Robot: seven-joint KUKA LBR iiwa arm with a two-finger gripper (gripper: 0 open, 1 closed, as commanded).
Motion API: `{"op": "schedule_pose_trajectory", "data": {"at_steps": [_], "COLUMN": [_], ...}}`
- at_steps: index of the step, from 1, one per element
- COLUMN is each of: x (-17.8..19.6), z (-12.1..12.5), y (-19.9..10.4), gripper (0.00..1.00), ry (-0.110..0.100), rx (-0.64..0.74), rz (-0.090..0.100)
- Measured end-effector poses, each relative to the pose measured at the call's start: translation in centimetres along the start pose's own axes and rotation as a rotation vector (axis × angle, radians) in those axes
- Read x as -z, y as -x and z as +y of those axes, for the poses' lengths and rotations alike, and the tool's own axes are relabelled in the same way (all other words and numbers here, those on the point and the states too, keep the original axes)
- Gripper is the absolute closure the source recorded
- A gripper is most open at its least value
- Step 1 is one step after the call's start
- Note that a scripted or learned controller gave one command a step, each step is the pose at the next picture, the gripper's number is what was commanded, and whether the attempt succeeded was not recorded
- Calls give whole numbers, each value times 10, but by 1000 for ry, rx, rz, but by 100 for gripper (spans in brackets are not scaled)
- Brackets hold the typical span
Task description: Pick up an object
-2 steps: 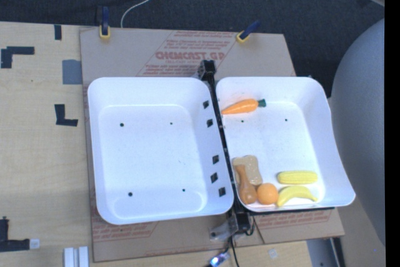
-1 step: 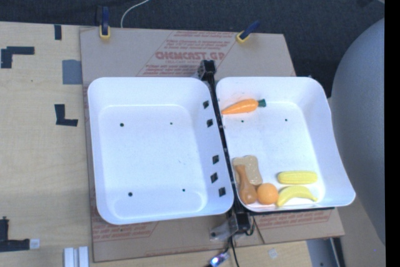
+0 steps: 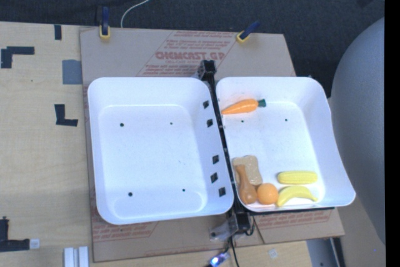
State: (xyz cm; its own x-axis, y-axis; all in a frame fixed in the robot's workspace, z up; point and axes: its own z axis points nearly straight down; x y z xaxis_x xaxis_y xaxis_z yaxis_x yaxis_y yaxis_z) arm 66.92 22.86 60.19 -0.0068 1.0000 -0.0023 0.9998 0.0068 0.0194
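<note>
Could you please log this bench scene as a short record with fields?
left bin: white, shallow
right bin: white, holds all the toy food
carrot: far left part of right bin, by the divider
bread piece: near left corner
orange: touching the bread piece
corn: near right corner
banana: just in front of the corn

Wooden bench, cardboard sheet, two white bins

A robotics lab: two white bins clamped onto printed cardboard, black tape marks on the wooden surface, loose cable.
</note>
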Motion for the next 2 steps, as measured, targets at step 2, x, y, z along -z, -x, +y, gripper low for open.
{"op": "schedule_pose_trajectory", "data": {"at_steps": [2], "x": [19], "z": [3], "y": [-2], "gripper": [100], "ry": [32], "rx": [-1], "rz": [8]}}
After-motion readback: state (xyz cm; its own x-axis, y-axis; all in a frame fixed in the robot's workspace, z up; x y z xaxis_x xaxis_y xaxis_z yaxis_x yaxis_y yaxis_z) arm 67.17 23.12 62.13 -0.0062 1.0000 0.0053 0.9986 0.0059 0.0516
